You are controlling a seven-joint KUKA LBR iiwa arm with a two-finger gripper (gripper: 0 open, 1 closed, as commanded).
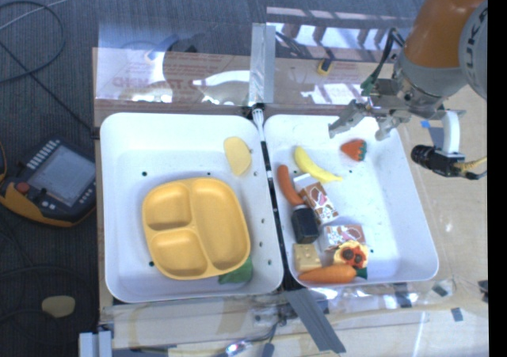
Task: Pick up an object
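Toys filled the right bin (pixel 412 189): sausage (pixel 285 184), banana (pixel 314 164), carrot (pixel 326 274), and a strawberry (pixel 355 149) near the back. Above the strawberry hung the gripper (pixel 364 125), fingers spread wide, seemingly holding nothing.

One fixed overhead cam, tilted, both bins in the shot

It sits above the bench and looks down at a slant, so the far end of the bench lands at the top of the frame and the near edge at the bottom. The left bin (pixel 119 189) and right bin (pixel 412 213) sit side by side across the middle, both fully inside the picture, so it's a mid-distance look rather than a close-up. There's room around them too: dark carpet (pixel 47 47) fills the upper left, and a handheld control pendant (pixel 51 181) lies at the left edge. The arm (pixel 444 23) pokes in at the upper right, cut off by the frame.
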